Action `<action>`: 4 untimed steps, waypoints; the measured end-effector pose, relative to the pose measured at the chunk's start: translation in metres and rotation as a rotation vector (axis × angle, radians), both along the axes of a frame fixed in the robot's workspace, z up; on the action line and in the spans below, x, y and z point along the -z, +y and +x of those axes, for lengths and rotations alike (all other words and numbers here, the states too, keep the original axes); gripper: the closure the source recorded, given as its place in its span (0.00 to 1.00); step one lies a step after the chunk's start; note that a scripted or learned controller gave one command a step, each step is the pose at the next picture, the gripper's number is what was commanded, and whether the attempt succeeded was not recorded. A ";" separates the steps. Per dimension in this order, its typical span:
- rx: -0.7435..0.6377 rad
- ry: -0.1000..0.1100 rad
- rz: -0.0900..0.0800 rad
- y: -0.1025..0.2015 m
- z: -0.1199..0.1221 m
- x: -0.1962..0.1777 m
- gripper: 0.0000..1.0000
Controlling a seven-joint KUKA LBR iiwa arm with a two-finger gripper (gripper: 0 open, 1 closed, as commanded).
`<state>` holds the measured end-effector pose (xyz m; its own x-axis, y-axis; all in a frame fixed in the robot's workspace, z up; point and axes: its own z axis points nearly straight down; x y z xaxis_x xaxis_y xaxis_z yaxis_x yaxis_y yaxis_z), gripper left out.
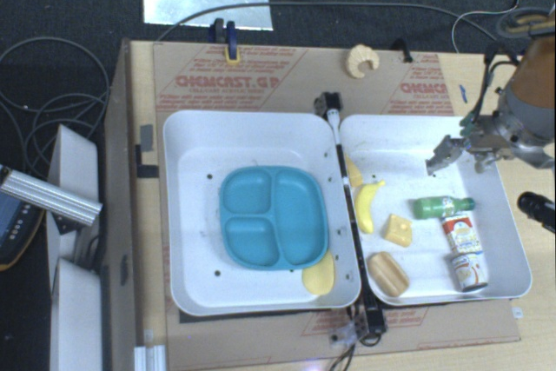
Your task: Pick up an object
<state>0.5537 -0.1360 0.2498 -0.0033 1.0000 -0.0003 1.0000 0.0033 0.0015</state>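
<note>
My gripper (456, 161) hangs over the far right part of the right bin (391, 135), above and apart from the objects. Its fingers look open with nothing between them. Just below it lies a green bottle (441, 206) on its side. A red-and-white bottle (464, 250) lies nearer the front right corner. A yellow banana (367, 202), a pale yellow wedge (398, 229) and a tan bun (388, 272) lie toward the bin's left side.
The left bin (195, 143) holds a blue divided plate (272, 217) and a yellow piece (320, 276) at its front right corner. A beige object (362, 60) sits on the board behind the bins. Cables run across the back and left.
</note>
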 end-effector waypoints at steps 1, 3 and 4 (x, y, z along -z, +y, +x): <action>0.003 0.008 0.001 -0.020 -0.020 0.127 0.00; -0.003 0.000 0.002 0.005 0.073 0.105 0.00; 0.005 0.003 -0.003 -0.066 0.021 0.135 0.00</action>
